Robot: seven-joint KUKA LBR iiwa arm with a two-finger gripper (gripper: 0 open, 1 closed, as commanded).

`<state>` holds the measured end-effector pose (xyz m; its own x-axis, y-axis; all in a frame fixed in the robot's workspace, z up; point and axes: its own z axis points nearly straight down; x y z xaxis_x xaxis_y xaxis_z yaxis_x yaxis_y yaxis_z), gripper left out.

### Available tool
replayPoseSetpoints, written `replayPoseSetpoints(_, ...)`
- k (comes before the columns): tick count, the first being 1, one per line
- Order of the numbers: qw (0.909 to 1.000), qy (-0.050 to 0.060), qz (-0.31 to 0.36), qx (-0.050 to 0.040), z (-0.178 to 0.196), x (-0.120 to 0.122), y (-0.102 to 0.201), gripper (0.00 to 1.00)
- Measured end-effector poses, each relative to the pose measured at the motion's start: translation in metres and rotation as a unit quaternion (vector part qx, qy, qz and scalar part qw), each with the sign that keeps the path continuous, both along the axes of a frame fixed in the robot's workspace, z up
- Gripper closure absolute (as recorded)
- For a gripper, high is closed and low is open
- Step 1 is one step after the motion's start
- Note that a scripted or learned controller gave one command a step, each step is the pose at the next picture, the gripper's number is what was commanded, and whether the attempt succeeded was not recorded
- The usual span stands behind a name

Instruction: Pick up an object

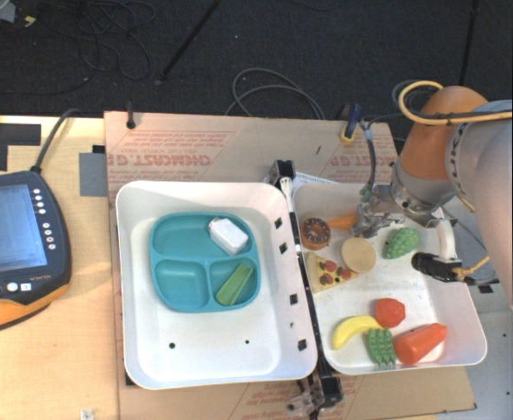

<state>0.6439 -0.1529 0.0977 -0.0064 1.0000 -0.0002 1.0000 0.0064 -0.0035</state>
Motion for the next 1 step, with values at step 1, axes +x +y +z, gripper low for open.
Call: replayPoseSetpoints(1,1.0000,0.000,0.001,-0.0001,-0.0006,-0.0001,0.0003,0.00)
